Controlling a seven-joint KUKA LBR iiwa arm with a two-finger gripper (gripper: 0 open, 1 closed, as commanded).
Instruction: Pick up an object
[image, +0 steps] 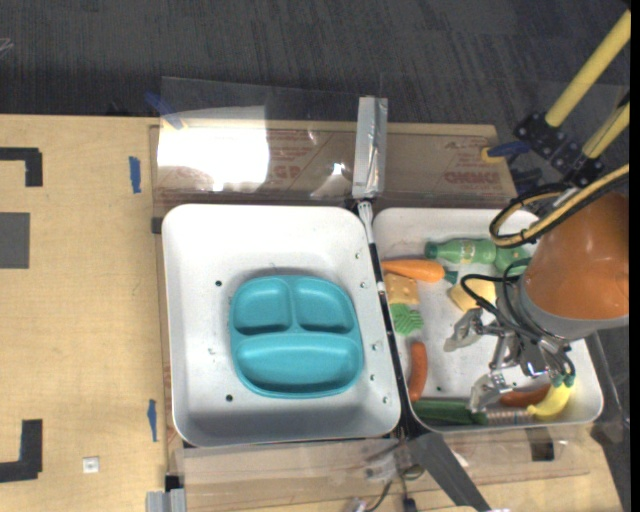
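The gripper (497, 372) hangs in the right bin (590, 405) among toy foods; a teal tray (295, 335) fills the left bin (190, 300).

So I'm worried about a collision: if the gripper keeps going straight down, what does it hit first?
Probably the banana and the reddish item beside it, which lie right under the gripper near the front wall of the right bin. Depth is hard to judge from this slanted view.

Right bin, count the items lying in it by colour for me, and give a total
Green: 3, a bottle, a leafy piece and a long dark vegetable
Orange: 1, a carrot
Red: 1, a pepper
Yellow: 3, a wedge, a piece beside the arm, a banana
Total: 8; more may lie hidden under the arm.
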